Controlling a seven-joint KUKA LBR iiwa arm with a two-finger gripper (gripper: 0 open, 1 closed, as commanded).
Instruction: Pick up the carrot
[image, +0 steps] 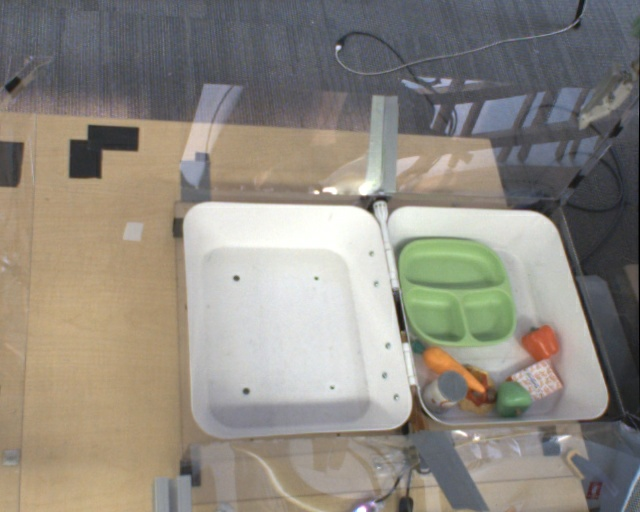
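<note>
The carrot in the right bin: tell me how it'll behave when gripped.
The carrot looks like a small, smooth toy, so it is probably stiff and light, and perhaps slippery. Its tapered, rounded shape suggests it may roll or pivot if nudged. It lies packed against the green plate and a grey piece, so neighbours will likely shift too.

Green divided plate (455, 290), right bin (560, 250)

a single fixed camera is looking down from above at a slant, taking in the whole wooden desk (90, 330) from a moderate height. it is framing both white bins side by side, the left bin (290, 225) near the middle and the right bin (560, 260) toward the right. grey floor (200, 45) is showing along the top, beyond the desk's far edge.
</note>
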